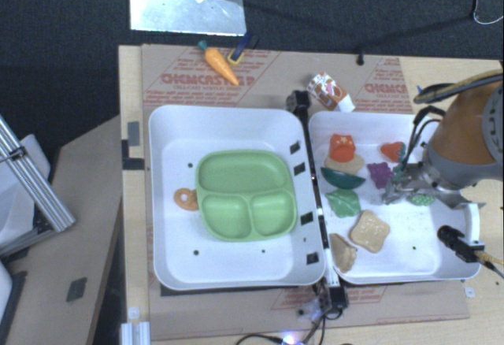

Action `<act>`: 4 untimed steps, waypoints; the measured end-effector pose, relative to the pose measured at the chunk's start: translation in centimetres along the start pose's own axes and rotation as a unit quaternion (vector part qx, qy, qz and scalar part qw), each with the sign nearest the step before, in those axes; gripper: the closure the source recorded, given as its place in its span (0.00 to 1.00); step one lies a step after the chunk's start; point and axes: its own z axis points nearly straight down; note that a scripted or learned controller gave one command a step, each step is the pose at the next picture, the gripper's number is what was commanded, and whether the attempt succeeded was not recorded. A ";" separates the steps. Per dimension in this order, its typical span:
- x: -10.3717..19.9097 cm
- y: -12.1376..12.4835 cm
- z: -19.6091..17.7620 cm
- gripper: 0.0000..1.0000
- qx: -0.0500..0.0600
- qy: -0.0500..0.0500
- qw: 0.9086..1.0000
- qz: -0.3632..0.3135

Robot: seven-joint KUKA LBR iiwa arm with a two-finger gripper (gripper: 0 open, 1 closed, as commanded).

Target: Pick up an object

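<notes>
Camera view: gripper (pixel 396 192) low in right bin (pixel 409 261), jaw state unreadable. Purple toy (pixel 379 173) at its 10 o'clock; centre over it before closing.

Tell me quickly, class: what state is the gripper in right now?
Gripper: low in the right bin, beside the purple toy; open or closed cannot be told.
</notes>
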 end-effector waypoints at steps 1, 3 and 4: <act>0.3 0.8 -6.1 1.00 -0.002 0.000 1.000 -0.002; 0.3 1.0 -12.9 1.00 0.000 0.000 1.000 -0.002; 5.6 2.2 -12.6 1.00 0.000 0.001 1.000 -0.004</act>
